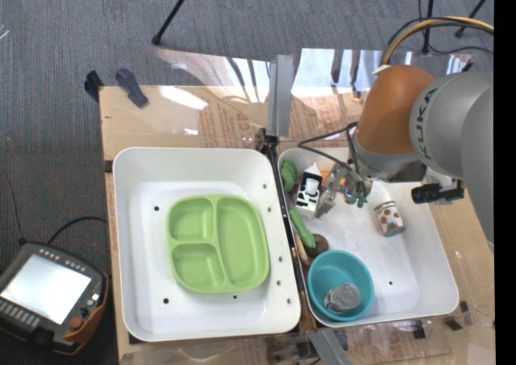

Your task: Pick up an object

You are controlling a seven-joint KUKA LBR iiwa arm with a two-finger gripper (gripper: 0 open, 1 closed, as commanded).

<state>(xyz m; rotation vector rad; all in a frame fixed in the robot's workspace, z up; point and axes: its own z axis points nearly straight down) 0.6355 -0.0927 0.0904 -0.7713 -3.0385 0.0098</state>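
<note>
Two bins side by side; right bin holds the loose objects. Gripper hangs low at its upper-left part, fingers parted a little, nothing between them. Nearest candidate: small white-and-black box, just beside the gripper at 9 o'clock. Likely light, rigid, smooth-sided; best pinched across its narrow faces. Patterned cup lies at 4 o'clock, hard, may roll. Blue bowl at 6 o'clock. Left bin bears a green divided plate.
</note>
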